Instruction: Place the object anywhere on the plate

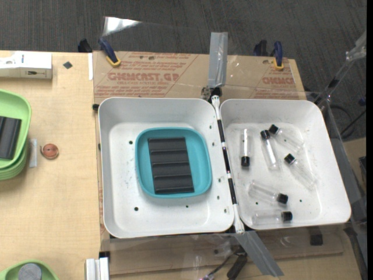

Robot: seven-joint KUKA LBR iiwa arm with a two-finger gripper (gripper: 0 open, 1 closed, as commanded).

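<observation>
Six clear vials point(269, 150) lie scattered in my right bin point(326, 127); the teal plate point(201, 150) waits left. They're slick and transparent, so I expect slips or misses. Tool state: I cannot tell.

Red lettering resembling "CHEMCAST GP" is being displayed large on the brown protective sheet point(151, 74) behind the bins, a cut-off repeat of it is being shown near the sheet's right corner, and the smaller red lines above are being left unread as too small.
</observation>
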